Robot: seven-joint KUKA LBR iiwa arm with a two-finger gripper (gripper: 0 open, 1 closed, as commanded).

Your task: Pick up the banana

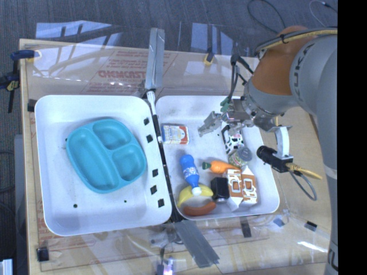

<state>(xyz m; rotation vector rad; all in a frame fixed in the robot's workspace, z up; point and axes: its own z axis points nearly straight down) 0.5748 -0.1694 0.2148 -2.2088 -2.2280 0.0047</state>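
Note:
The yellow banana [187,197] lies at the front of the right bin [189,109]. The white cap end of a blue bottle [189,173] rests over it, and a brown sausage [198,209] lies against its front side, so only part of the banana shows. My gripper [221,126] hangs over the back middle of the right bin, well behind the banana and to its right. It is open with nothing between its fingers. One finger [208,124] points left.
The right bin also holds a small red-and-white carton [175,133], an orange carrot [218,166], a black block [219,188], a brown-and-white carton [242,188] and a black-and-white spotted item [232,144] under the wrist. A blue divided plate [106,154] sits in the left bin.

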